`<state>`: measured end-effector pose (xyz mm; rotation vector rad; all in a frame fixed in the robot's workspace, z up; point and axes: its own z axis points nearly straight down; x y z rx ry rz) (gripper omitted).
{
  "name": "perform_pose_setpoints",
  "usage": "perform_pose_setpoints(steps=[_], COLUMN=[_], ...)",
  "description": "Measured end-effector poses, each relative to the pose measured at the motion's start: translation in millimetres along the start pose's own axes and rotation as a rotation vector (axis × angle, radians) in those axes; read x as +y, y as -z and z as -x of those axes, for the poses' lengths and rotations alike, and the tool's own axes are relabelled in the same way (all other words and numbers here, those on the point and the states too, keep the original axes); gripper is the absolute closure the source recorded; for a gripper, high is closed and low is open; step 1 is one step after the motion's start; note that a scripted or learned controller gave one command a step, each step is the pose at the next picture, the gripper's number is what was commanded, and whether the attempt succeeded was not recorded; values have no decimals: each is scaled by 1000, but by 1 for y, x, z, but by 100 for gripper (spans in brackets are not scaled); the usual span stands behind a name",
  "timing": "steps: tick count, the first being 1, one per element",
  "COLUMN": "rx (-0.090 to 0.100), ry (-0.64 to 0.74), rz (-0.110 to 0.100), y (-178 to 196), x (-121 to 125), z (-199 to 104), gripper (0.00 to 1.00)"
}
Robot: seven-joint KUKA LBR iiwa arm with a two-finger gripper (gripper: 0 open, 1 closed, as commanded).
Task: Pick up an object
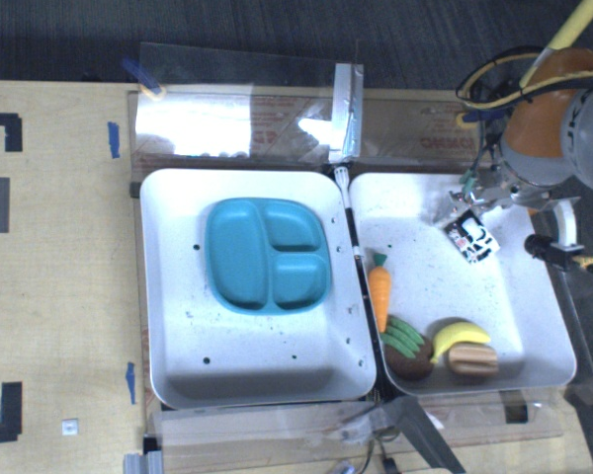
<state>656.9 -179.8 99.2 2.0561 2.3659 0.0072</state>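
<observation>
The pincer (466, 205) hangs over the far right part of the right bin (509, 294), and whether it is open or shut cannot be told; nothing is seen held in it. The toy carrot (379, 292) lies well apart from it, down to its left against the bin's left wall, with its long axis running far to near, green top at the far end and tip toward the near edge. Beyond it, in the near corner, a green-and-brown toy (405, 346), a banana (460, 336) and a bread roll (471, 360) huddle together, while a blue divided plate (269, 255) sits in the left bin (178, 349).
</observation>
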Motion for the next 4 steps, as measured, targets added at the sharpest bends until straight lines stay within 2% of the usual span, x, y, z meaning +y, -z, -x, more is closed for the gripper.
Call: perform_pose_setpoints(steps=[1,2,3,4], rx=[1,3,2,3], ry=[178,277,189,-9], rz=[0,1,-3,-10], y=[42,89,86,100], x=[22,34,35,-16], z=[-66,-151,-165,-151], gripper=[100,100,100,100])
